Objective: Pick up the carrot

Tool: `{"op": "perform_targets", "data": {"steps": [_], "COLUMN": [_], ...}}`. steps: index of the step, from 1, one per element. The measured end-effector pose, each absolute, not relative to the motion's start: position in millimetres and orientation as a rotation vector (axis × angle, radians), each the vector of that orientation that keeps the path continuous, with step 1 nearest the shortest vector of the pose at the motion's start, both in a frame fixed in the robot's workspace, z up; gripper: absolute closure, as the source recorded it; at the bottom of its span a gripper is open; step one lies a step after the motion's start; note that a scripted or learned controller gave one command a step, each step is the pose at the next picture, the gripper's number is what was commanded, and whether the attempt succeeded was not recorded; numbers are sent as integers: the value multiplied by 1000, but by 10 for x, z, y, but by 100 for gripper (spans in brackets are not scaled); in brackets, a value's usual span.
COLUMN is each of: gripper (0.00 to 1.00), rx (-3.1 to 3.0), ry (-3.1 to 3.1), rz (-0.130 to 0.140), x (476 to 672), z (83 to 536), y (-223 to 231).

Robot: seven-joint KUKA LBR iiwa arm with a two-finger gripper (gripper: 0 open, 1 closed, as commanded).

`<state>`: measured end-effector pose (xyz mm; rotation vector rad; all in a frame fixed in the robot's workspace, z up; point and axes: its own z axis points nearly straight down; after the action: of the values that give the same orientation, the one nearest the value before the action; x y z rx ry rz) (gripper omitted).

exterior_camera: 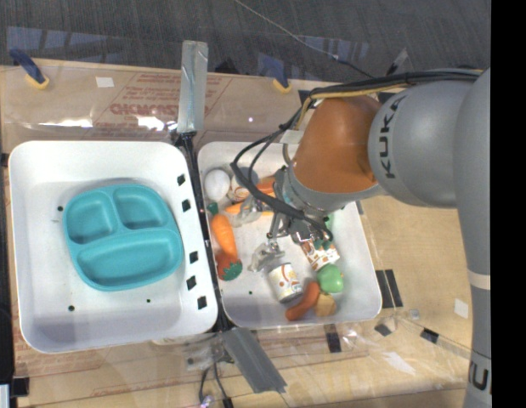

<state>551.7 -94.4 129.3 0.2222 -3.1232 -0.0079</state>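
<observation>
The carrot (223,235) is orange with a green stalk end. It lies lengthwise along the left wall of the right bin (364,266). My gripper (279,238) hangs low over the middle of that bin, a short way to the right of the carrot and apart from it. The grey wrist and orange band above it hide the bin's far middle. Nothing of the carrot sits under the gripper.
A teal divided plate (122,235) lies in the left bin (29,253). Around the gripper are a white ball (217,181), a small can (285,280), a green fruit (330,279), a red sausage-shaped piece (302,301) and a labelled packet (323,252).
</observation>
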Motion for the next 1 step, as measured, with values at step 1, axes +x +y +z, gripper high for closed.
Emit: {"op": "perform_targets", "data": {"steps": [1], "gripper": [0], "rx": [-111], "ry": [-3134], "rz": [7], "x": [5504], "z": [929], "y": [-966]}}
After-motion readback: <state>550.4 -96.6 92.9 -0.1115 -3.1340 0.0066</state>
